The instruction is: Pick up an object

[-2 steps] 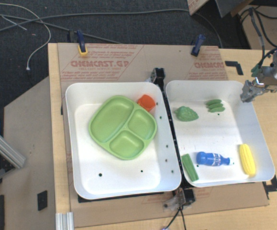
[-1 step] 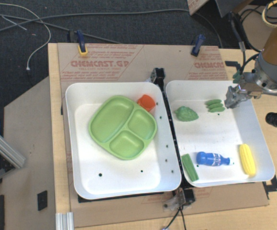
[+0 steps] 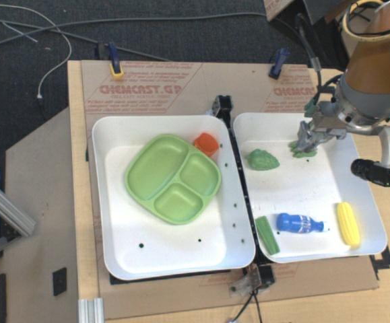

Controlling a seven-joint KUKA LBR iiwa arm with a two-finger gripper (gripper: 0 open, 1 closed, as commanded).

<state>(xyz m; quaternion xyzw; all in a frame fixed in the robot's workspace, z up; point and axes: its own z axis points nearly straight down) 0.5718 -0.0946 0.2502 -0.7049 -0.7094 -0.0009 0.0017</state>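
The gripper [image 3: 307, 142] is hanging low over the far part of the right bin [image 3: 363, 200], right on top of a small green object [image 3: 304, 150] of which just a sliver is peeking out beneath it. Whether the gripper is spread or pinching, I cannot tell, since the wrist is covering it. To do this step well, the gripper should be centring on that green piece, settling down squarely so it is not nudging the piece toward the bin's far wall, and lifting straight up. The piece is looking dark green, small and irregular, probably a toy vegetable. Just to its left a larger, lumpy green leafy toy [image 3: 263, 159] is lying clear of the gripper and should be left undisturbed.
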